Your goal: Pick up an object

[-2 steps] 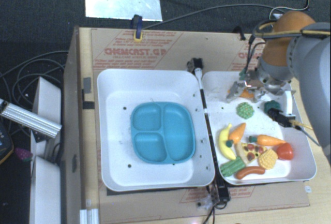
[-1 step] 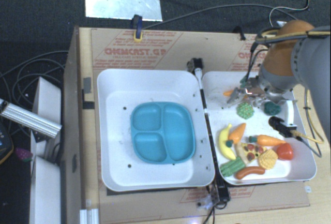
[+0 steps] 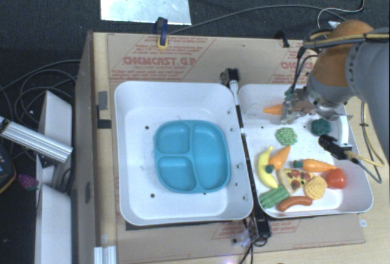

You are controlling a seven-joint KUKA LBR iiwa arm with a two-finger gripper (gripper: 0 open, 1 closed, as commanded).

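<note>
My gripper (image 3: 292,111) is low in the back part of the right bin (image 3: 365,199), with the grey arm reaching in from the right. Its tip is right beside a small orange carrot piece (image 3: 272,110), which lies just to its left near the bin's back left corner. A green broccoli (image 3: 285,135) lies just in front of the gripper, and a teal lump (image 3: 319,127) sits to its right. I see nothing between the gripper's tips.
The front of the right bin holds a banana (image 3: 264,168), two carrots (image 3: 279,157) (image 3: 317,165), a tomato (image 3: 335,178), a pizza slice (image 3: 294,178), a sausage (image 3: 295,202) and a green pickle (image 3: 274,197). A blue divided plate (image 3: 191,156) sits in the left bin (image 3: 131,135).
</note>
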